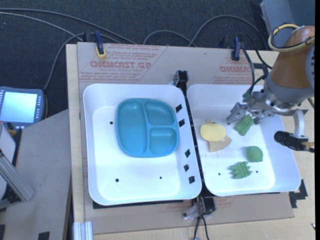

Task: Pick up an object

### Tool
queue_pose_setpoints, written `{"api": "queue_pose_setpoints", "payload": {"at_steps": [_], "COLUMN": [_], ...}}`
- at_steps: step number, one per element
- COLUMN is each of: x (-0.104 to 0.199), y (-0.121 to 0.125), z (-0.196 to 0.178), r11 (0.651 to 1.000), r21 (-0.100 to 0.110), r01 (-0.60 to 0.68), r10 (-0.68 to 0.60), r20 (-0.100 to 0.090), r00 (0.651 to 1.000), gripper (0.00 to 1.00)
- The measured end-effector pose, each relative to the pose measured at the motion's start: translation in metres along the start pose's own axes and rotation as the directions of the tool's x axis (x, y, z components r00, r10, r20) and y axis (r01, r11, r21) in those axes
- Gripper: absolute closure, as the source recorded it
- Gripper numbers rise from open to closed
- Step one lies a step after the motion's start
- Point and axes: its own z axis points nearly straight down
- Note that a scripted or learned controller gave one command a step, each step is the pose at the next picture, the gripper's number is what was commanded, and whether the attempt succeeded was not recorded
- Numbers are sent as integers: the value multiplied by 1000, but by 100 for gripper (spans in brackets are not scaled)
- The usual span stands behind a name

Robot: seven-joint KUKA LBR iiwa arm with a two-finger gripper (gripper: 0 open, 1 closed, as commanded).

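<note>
While the arm sits low over the right bin [285, 184], we'd call the pick mid-attempt, not done. Gripper [243, 118] is at the far-right part of that bin, fingers spread either side of a green block [244, 126]. Block looks tilted w/ its near end at or close to the bin floor, so we can't say it's lifted, and can't tell if the fingers are actually touching it. Claw state: apart, straddling the block, no clamp we can confirm.

Other candidates in the same bin: yellow piece [213, 131] left of the gripper, resting partly on a tan scrap [220, 145]; green ball [254, 153] nearer, on the right; spiky green toy [240, 170] nearest of all. All apart from the gripper.

Left bin [100, 184] has a blue tray [147, 127], not part of this try.

Left to do, our read: close on the block, raise it clear of the floor, confirm it stays between the fingers. Risk: tilted block may slip out on closing.
</note>
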Motion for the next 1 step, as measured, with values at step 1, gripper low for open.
{"api": "queue_pose_setpoints", "payload": {"at_steps": [1], "x": [-2], "y": [2], "z": [43], "r11": [1000], "r21": [-1], "r01": [0], "r10": [0], "r20": [0], "r00": [1000], "gripper": [0]}}
